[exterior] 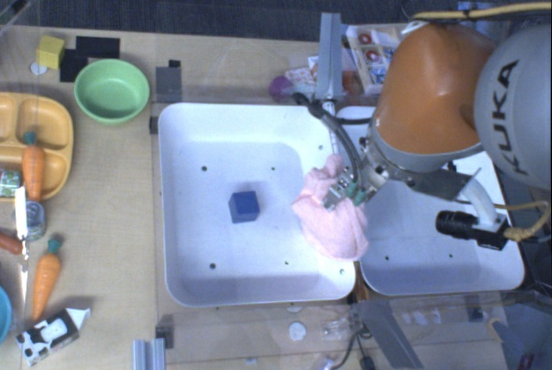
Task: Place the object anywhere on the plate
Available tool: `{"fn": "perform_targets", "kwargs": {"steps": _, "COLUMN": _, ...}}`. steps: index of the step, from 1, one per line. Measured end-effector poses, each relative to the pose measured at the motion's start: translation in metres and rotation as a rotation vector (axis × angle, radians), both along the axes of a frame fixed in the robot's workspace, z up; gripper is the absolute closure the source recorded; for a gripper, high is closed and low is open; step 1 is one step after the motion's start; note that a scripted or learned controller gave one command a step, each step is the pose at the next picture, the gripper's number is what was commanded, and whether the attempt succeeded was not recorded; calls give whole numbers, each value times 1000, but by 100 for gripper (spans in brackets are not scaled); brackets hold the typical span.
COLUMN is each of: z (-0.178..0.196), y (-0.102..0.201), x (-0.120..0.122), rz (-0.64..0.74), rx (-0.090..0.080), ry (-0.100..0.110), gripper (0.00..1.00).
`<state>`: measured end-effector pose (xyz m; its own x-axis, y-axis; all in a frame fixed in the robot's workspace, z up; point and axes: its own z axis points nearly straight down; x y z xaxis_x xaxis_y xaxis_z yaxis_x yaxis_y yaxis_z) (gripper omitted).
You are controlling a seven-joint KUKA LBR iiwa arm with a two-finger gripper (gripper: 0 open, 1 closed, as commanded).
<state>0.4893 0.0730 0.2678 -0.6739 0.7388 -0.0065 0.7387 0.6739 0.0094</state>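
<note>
Plainly, the gripper [345, 190] sits at the right edge of the left bin [185, 273], its fingertips buried in a pink cloth [332, 213]; whether it grips the cloth I cannot tell. A blue cube [244, 205] lies at nine o'clock from the cloth, well apart. The yellow plate [53, 128] is far off at nine o'clock, outside the bins, already carrying a carrot [32, 170]. Limp cloth may slip, drag on the bin wall, or drape off the plate.
</note>
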Motion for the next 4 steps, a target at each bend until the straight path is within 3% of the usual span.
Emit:
{"fn": "perform_targets", "kwargs": {"steps": 1, "z": -36, "y": 47, "x": 44, "rz": -63, "rx": 0, "ry": 7, "gripper": 100}}
{"fn": "perform_targets", "kwargs": {"steps": 2, "z": -139, "y": 84, "x": 49, "rz": -110, "rx": 2, "ry": -4, "gripper": 100}}
{"fn": "perform_targets", "kwargs": {"steps": 3, "z": -146, "y": 101, "x": -1, "rz": 55, "rx": 1, "ry": 5, "gripper": 100}}
{"fn": "perform_targets", "kwargs": {"steps": 4, "z": -82, "y": 36, "x": 49, "rz": -12, "rx": 1, "ry": 2, "gripper": 100}}
